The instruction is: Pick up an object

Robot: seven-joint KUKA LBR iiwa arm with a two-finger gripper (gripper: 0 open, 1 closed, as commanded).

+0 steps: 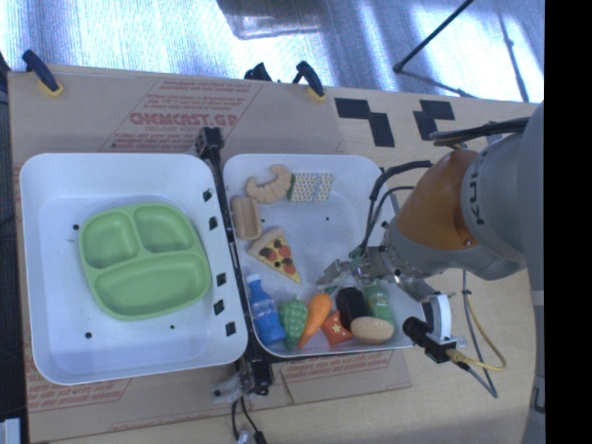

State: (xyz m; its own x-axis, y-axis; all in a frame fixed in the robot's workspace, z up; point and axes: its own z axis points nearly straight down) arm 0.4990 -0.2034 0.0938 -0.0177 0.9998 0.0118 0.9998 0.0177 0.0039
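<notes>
Two shallow white bins side by side on a bench covered with brown cardboard (pixel 305 123). In the left bin (pixel 37 248), a green divided plate (pixel 143 259) with three compartments, lying flat near the centre.

In the right bin (pixel 356 176), many toy foods. At 12 o'clock of this bin, a croissant (pixel 269 183), and just beside it at 3 o'clock a small patterned block (pixel 311 187). Below the croissant, close to the left wall, a tan bread piece (pixel 246 217). Near the centre, a pizza slice (pixel 277 253) with its tip pointing toward 5 o'clock. Along the near edge, from 7 to 5 o'clock: a blue bottle (pixel 265 311), a green leafy vegetable (pixel 294 322) touching it, an orange carrot (pixel 316 314), a red piece (pixel 337 331), a black object (pixel 351 306), a tan potato-like item (pixel 372 329) and a green item (pixel 378 301), all crowded together.

Reaching in from 3 o'clock, the grey arm with orange band (pixel 444 211). Gripper (pixel 356 268) low over the right bin, at about 4 o'clock from the bin centre, just above the black object and the green item. Cannot tell how wide it stands, nor see any object held there.
</notes>
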